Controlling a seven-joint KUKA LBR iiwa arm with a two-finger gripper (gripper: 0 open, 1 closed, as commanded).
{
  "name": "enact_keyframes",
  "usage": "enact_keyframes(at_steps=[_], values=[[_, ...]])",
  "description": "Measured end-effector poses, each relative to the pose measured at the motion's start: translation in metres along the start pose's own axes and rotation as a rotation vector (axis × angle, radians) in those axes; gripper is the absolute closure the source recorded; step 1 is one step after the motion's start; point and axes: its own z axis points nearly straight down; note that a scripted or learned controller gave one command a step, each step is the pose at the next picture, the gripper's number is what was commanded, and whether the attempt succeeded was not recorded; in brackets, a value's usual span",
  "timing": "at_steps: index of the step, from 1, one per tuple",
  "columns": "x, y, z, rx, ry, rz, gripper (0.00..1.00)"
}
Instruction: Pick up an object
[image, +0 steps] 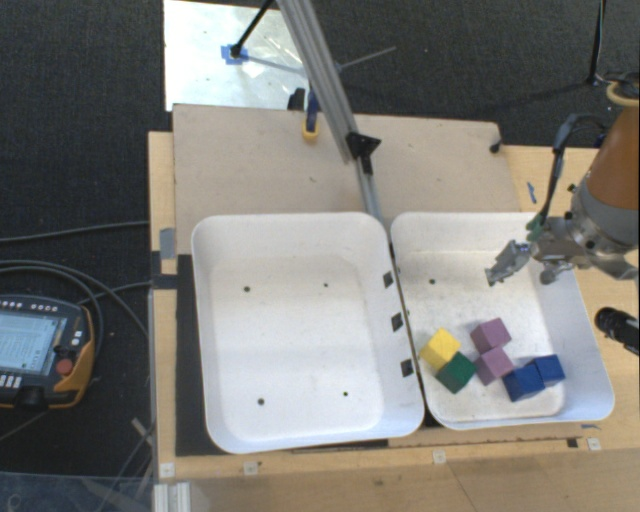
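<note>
1. the bench (300, 160) is flat pale board.
2. two shallow white bins: left bin (300, 330) smooth plastic; right bin (450, 250) speckled.
3. my gripper (525, 262) hangs above the right bin's far half; whether my jaws are wide or narrow, i cannot tell.
4. matte cubes cluster at the near end: two blue cubes (533, 377), two purple cubes (491, 348), a yellow cube (440, 348) and a green cube (457, 373).
</note>
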Motion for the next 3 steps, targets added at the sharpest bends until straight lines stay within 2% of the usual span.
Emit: enact_keyframes(at_steps=[1,2,3], values=[[-0.015,-0.038,0.175,0.007,0.000,0.003,0.00],[0.014,0.005,0.170,-0.003,0.000,-0.006,0.00],[0.019,-0.023,0.171,0.002,-0.001,0.002,0.00]])
